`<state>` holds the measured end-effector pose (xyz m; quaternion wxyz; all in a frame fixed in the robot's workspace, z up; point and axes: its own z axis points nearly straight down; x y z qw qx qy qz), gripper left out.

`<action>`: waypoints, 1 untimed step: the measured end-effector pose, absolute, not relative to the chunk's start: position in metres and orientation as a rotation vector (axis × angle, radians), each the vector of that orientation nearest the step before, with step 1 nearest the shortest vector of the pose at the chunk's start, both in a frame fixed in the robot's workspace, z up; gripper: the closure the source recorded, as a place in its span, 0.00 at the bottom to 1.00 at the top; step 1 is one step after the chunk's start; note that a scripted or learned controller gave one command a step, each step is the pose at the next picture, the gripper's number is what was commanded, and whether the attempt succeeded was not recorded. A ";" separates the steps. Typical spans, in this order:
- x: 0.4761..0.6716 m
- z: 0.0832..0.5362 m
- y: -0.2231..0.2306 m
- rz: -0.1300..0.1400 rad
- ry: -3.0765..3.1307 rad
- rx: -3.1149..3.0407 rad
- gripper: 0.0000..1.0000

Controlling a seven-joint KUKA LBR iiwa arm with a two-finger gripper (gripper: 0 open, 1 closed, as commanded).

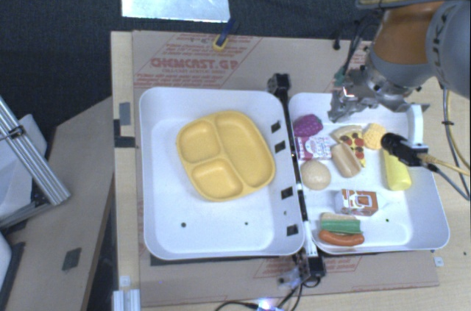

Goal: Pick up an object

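Observation:
The right bin (pixel 430 225) holds several toy foods: a purple piece (pixel 307 126), a pink and white carton (pixel 316 148), a pizza slice (pixel 353 134), a hot dog (pixel 345 159), a round yellow piece (pixel 374 134), a yellow banana-like piece (pixel 397 173), a beige bun (pixel 316 175), a small box (pixel 358 202) and a sandwich (pixel 341 228). My gripper (pixel 344 109) hangs over the back of this bin, just behind the pizza slice and to the right of the purple piece. Nothing is visibly held.
The left bin (pixel 162 229) holds a yellow divided plate (pixel 224 154). A black divider (pixel 291 155) runs between the bins. The arm's grey and orange body (pixel 412 23) looms over the back right. A black cylinder on a white bracket (pixel 397 146) sticks out over the right bin.

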<state>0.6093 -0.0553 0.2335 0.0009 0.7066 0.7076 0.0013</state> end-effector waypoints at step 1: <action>0.597 0.221 -0.047 0.000 2.224 2.219 1.00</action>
